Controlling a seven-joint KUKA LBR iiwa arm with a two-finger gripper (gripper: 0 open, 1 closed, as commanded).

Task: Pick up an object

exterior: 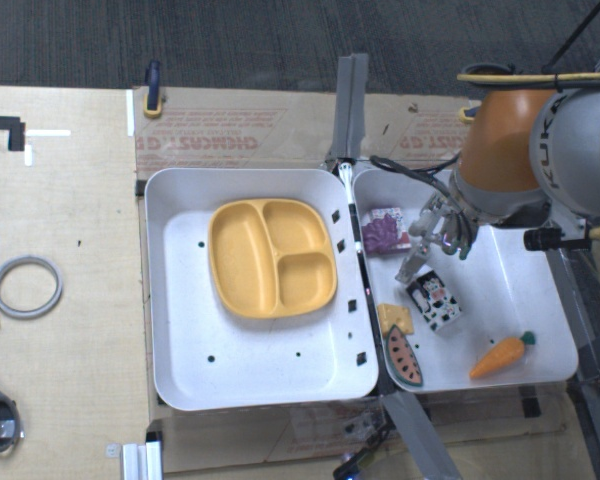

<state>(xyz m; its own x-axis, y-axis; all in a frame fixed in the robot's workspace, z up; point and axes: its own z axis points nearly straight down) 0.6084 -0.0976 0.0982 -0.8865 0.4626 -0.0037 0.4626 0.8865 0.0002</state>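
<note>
Watermelon slice [403, 356], carrot [500, 356] in right bin [540, 298]

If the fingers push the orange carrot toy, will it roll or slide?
The orange carrot toy looks rounded and tapered, so it would probably roll in a curve. It seems plastic and light. It lies near the right white bin's front edge.

Bright even overhead light, soft faint shadows, mild glare on white bins [170, 298], slightly grainy focus

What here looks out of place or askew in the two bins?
Nothing looks spilled or broken. The watermelon slice lies against the right bin near its left wall, and the yellow divided plate sits slightly turned in the left bin.
</note>
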